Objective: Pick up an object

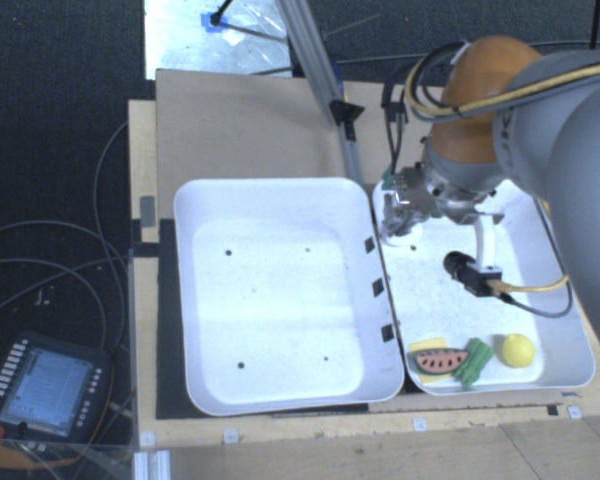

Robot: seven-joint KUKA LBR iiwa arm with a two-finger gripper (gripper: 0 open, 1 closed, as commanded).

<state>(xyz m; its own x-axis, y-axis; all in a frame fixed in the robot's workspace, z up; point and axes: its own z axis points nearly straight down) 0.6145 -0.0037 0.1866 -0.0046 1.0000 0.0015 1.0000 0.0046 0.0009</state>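
Three small objects lie along the near edge of the right bin: a watermelon slice, a green piece leaning against it, and a yellow lemon. My gripper hangs over the far left corner of that bin, close to the wall shared with the left bin. It is well away from the three objects, and nothing shows beneath it. A black fitting with a yellow cable hangs from the wrist over the middle of the right bin.
A slanted metal pole stands behind the bins. Black clips line the wall between them. A teach pendant and loose cables lie on the dark floor at left. My grey arm covers the right bin's far right.
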